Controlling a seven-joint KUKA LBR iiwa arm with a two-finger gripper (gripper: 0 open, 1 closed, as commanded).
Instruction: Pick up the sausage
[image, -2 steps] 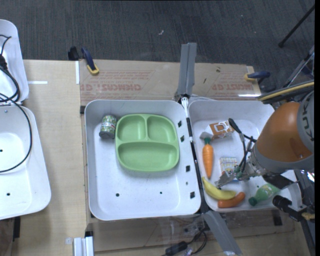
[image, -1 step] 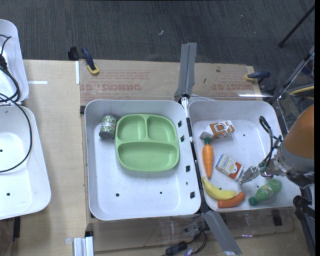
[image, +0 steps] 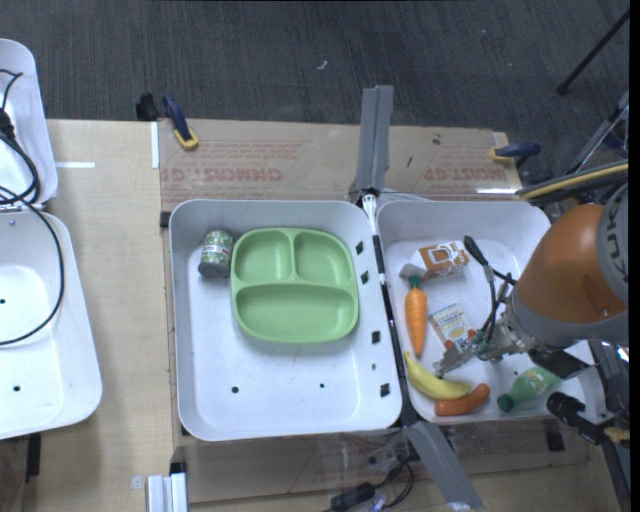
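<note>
Your gripper (image: 462, 352) hangs low in the right bin (image: 530, 222), just above the banana (image: 432, 380). You cannot tell how its claw stands. The orange-red sausage (image: 462, 401) lies near the bin's front wall, just below the claw, touching the banana, with a green bottle (image: 524, 389) to its right.

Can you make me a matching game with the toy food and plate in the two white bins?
Things:
1. sausage
2. carrot
3. green plate
4. small can

Places:
A. left bin, just left of the plate
B. right bin, at the near edge under the banana
C. middle of the left bin
D. right bin, standing lengthwise above the banana

Pairs: 1-B, 2-D, 3-C, 4-A
</note>
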